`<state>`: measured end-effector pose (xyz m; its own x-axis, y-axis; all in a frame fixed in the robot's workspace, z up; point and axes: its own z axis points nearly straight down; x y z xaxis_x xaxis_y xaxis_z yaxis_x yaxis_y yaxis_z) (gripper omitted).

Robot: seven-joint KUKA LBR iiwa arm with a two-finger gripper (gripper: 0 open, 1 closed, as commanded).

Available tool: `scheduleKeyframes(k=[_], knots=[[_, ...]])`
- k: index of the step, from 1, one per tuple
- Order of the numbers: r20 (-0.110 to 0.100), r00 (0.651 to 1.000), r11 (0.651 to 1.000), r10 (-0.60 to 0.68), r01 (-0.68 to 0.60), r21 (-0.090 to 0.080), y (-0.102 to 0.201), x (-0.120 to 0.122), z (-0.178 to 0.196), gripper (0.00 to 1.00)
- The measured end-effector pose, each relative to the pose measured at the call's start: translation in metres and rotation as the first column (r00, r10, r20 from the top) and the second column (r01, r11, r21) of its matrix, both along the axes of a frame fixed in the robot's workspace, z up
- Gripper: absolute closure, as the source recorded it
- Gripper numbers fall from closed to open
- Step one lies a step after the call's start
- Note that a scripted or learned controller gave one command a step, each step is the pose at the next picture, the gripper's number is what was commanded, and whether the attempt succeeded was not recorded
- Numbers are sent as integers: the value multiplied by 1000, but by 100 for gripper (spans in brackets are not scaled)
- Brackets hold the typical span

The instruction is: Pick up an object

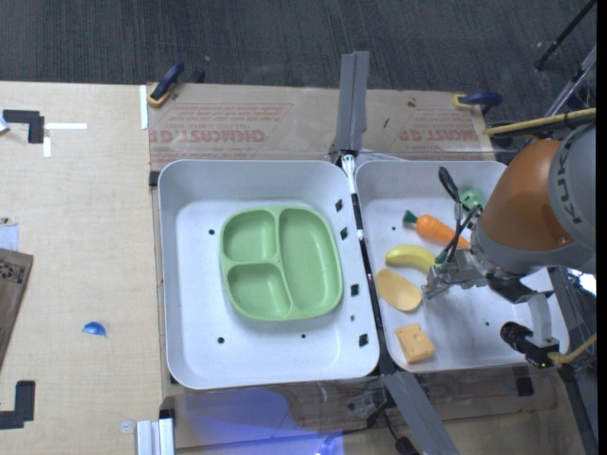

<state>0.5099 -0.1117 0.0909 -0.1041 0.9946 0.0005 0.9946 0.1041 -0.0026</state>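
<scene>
Orange and grey, my arm (541,207) reaches into the right bin (474,344) with its tool (438,281) down low by the play food.

I see the tool just beside the yellow banana (410,257) and the tan chip (398,290), but I cannot tell if it is open or holding anything. An orange carrot (434,227) lies near, and a cheese block (414,342) sits lower down. A green tray (281,261) lies in the left bin (190,282).
</scene>
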Motion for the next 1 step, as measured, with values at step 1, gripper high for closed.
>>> scheduleKeyframes(k=[1], knots=[[1, 912, 912, -411, 411, -2, 30, -9, 100, 100]])
